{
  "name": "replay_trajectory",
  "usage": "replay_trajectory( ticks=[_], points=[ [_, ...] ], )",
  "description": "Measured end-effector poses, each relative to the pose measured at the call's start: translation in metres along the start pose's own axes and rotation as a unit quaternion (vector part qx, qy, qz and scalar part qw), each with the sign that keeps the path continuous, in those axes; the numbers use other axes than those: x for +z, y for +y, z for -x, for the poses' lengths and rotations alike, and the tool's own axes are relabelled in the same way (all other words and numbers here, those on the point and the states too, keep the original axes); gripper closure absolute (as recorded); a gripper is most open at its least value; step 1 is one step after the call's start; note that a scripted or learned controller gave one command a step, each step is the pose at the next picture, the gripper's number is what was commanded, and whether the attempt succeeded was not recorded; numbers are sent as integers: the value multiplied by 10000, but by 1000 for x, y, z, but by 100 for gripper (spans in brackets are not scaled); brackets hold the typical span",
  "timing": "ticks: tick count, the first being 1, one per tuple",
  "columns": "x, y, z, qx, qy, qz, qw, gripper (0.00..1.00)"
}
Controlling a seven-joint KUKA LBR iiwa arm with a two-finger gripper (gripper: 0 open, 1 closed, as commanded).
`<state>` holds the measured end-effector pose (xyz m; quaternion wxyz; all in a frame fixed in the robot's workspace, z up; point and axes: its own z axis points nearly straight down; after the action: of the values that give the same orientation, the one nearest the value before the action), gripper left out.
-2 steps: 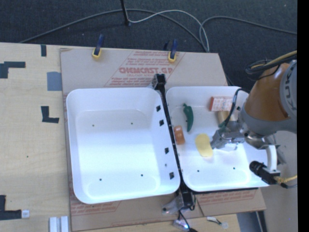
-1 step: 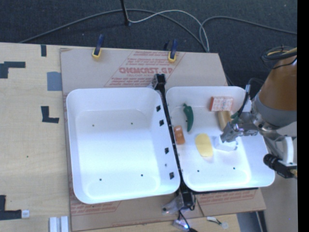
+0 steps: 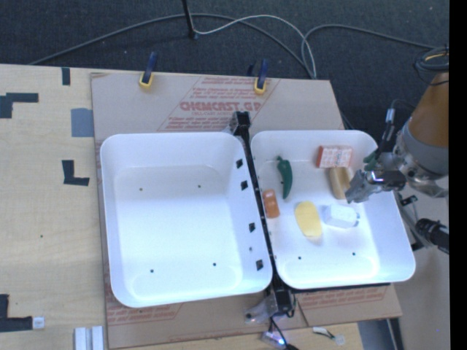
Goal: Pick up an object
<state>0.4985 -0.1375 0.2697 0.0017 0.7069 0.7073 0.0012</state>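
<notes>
The right bin [image 3: 379, 268] holds several small objects: a green pepper-like piece [image 3: 284, 176], a small orange block [image 3: 271, 205], a yellow lemon-like piece [image 3: 309, 219], a red-and-white box [image 3: 334, 156], a tan roll [image 3: 338, 183] and a clear plastic piece [image 3: 341, 216]. My gripper [image 3: 359, 190] hangs over the right side of this bin, just right of the tan roll and above the clear piece. Nothing shows between its tips.
The left bin [image 3: 117, 195] stands beside the right one, with a black divider clip strip [image 3: 252, 195] between them. Both rest on cardboard [image 3: 211, 100] held by two yellow-blue clamps [image 3: 148, 74]. Cables run over the dark floor behind.
</notes>
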Motion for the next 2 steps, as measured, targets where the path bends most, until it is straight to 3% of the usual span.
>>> replay_trajectory(
  ticks=[2],
  points=[
    [33, 37, -101, -18, 7, -31, 10000, 100]
  ],
)
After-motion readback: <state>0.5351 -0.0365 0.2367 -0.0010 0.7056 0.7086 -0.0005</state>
